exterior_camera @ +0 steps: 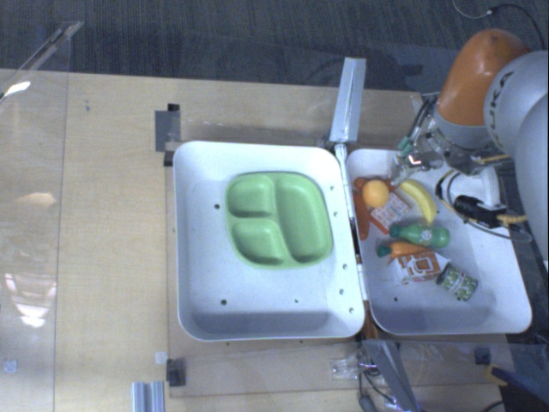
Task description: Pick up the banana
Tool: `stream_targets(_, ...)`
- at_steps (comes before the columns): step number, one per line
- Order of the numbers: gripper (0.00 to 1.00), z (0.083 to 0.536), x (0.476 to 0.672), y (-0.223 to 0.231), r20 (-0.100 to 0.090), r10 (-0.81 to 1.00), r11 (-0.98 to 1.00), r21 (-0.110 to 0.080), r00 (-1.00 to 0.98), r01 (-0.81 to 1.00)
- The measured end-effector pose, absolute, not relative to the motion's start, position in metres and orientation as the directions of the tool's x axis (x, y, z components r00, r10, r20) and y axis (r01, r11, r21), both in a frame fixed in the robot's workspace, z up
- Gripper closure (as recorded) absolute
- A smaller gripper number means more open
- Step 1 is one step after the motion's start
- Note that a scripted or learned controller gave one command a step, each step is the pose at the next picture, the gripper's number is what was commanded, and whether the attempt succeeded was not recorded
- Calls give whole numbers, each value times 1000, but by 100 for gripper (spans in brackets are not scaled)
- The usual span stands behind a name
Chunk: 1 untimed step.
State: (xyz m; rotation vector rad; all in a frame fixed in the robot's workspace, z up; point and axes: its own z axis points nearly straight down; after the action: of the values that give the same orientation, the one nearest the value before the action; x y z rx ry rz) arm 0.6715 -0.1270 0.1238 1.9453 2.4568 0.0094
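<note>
1. Two white bins: left bin point(197, 256), right bin point(506, 290)
2. One green tray point(279, 217) in the left bin
3. One gripper point(412, 160), grip state unclear
4. One banana point(419, 197) in right bin, just below the gripper
5. One orange point(375, 193) beside it

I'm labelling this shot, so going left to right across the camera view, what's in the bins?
Green divided tray → orange → banana → small green can.

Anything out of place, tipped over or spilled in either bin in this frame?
Nothing stands out. The green tray lies flat in the left bin. The banana, an orange and other small items are jumbled close together in the right bin, with no spill visible.
</note>
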Motion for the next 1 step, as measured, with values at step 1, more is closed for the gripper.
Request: stream_targets(1, 100, 218, 671, -60, -2, 970, 244, 10, -244, 970)
